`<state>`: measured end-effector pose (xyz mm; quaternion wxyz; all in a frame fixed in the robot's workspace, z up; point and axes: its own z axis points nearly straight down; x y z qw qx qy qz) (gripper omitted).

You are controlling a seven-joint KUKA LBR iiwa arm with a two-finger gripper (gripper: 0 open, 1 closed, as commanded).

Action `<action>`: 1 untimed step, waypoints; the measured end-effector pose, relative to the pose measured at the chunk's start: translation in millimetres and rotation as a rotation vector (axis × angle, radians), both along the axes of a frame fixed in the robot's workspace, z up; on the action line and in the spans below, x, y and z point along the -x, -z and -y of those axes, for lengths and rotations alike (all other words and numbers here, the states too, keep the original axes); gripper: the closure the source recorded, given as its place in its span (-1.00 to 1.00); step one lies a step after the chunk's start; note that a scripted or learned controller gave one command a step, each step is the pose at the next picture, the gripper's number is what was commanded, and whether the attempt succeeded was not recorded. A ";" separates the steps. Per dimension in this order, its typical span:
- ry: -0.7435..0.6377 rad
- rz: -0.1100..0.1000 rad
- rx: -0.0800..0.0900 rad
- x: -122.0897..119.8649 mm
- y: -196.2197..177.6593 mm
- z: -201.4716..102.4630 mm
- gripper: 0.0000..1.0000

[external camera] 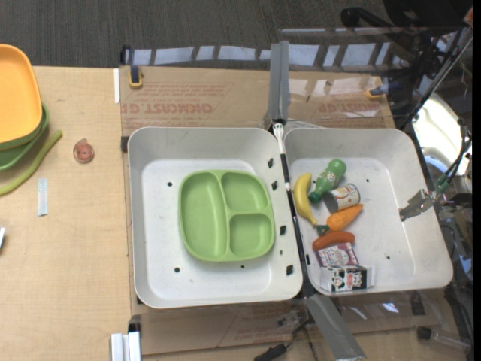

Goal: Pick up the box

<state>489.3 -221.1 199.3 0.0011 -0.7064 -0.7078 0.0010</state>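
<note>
At the bottom of the frame, nearest the camera, the box (347, 278), a small carton with a black-and-white print, lies on its side at the near rim of the right bin (406, 156), in the lower right of the picture. Just above it and touching or nearly touching is a second small carton (336, 256) with red and white print. Next comes a red sausage-shaped toy (333, 238), then an orange carrot (345, 216) lying at a slant, a small can (346, 196) with a red-and-white label beside it, and a yellow banana (302, 198) curving along the bin's left wall. Farthest back in this cluster is a green bottle (328, 177), tilted, its base toward the upper right.

At the right rim of that bin, a thin grey metal piece (415, 204) pokes in over the bin floor, well apart from the box; whether this is the end effector, and whether it is released or clenched, cannot be told.

The left bin (150, 201) holds a green divided plate (226, 215) with three compartments, lying flat at its middle.

On the table (68, 277) at left lie a small pale strip (42, 197) and a small pink round thing (83, 151). In the upper left corner, an orange plate (16, 92) sits stacked on a green one (22, 153). Brown cardboard (203, 104) lies behind the bins.
</note>
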 end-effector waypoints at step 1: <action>0.119 -0.001 0.000 12.4 75.2 -54.7 -1.00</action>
